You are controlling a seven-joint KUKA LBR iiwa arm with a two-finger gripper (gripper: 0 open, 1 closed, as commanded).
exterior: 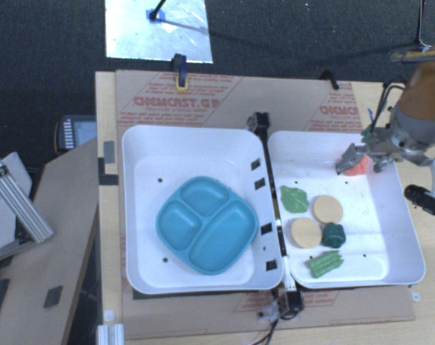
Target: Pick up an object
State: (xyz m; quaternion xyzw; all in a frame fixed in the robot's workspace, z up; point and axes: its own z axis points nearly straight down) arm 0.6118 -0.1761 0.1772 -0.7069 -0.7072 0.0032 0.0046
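Hovering over the right bin (397,214), the end effector (362,161) sits on top of an orange piece (356,167) at the bin's 12 o'clock end. Whether it pinches the piece, I cannot tell. Green and tan pieces lie at 7 o'clock from it.

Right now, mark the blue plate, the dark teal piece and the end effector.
blue plate (206,225), camera view, middle divider ridge.
dark teal piece (333,235), camera view, centre of its top.
end effector (362,159), camera view, midway between fingertips.
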